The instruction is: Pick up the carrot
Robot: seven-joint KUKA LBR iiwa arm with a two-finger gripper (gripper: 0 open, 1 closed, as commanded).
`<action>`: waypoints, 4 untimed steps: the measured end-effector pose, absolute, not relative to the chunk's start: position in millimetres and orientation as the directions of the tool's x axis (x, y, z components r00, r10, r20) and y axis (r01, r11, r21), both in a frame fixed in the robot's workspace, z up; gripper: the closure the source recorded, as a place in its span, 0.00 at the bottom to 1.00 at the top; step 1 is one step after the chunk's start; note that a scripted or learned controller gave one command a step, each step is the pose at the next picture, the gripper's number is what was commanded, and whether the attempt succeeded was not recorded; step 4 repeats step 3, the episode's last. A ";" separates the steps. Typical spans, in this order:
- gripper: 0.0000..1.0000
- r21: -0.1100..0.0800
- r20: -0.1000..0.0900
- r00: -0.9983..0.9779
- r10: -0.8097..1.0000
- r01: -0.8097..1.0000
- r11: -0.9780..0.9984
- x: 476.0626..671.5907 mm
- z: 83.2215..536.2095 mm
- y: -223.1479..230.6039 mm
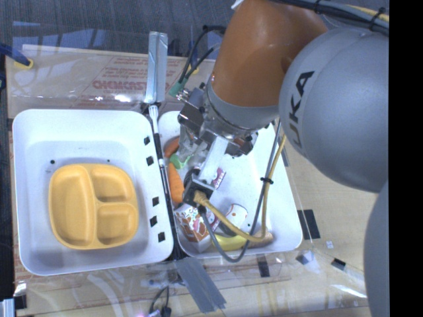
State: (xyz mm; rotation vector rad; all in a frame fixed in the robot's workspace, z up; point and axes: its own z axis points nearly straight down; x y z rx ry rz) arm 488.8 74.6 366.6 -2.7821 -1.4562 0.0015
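My fingers (186, 158) hang just beside the carrot (176, 182) in the right bin (289, 222); open or closed, I cannot tell.

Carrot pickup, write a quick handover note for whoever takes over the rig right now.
Gripper: low in the right bin, close beside the carrot; its grip is hidden by the wrist.
Carrot: lying along the right bin's left wall, apparently on the bin floor.
Done: the arm has reached the carrot's spot.
Left: grasp the carrot and lift it clear.
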 end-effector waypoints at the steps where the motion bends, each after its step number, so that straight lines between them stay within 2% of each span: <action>1: 1.00 -0.005 -0.006 0.799 0.601 0.601 -0.800 475.5 249.4 98.6; 2: 1.00 -0.001 -0.003 0.873 0.487 0.487 -0.873 475.8 253.3 111.8; 3: 1.00 0.001 0.002 0.879 0.477 0.477 -0.879 477.8 367.0 102.5; 4: 1.00 0.001 0.002 0.879 0.477 0.477 -0.879 477.8 367.0 102.5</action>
